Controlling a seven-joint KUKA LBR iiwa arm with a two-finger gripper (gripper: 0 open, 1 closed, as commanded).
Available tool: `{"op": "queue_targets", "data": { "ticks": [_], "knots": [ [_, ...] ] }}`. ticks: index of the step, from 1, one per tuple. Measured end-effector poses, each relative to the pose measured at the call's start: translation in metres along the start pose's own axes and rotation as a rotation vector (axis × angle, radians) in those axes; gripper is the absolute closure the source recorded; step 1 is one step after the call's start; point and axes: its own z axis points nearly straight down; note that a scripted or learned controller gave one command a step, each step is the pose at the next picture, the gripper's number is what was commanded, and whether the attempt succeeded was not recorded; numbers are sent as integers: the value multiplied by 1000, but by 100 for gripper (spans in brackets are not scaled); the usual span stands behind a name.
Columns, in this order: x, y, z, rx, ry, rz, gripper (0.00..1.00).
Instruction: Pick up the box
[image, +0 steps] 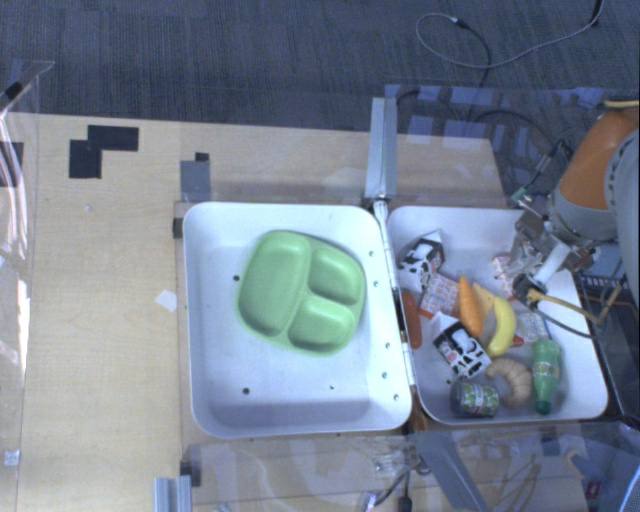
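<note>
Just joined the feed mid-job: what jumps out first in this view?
The big green divided tray sits alone in the left bin. The right bin is crowded: a banana, a green bottle and a black-and-white box. The end effector hangs at its right edge.

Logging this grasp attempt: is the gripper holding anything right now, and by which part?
Cannot be told. The gripper hangs over the right bin, at its right side, with nothing clearly between its tips.

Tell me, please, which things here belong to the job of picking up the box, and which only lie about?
For the job:
- box, black and white, in the right bin
- second black-and-white box
- claw

Lying about:
- green tray in the left bin
- banana
- carrot
- green bottle
- croissant
- can
</note>
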Motion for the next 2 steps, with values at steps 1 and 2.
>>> {"op": "queue_targets", "data": {
  "ticks": [1, 2],
  "knots": [
    [0, 0, 0, 0, 0, 0, 0],
    [2, 1, -9, 0, 1, -4, 100]
  ]
}}
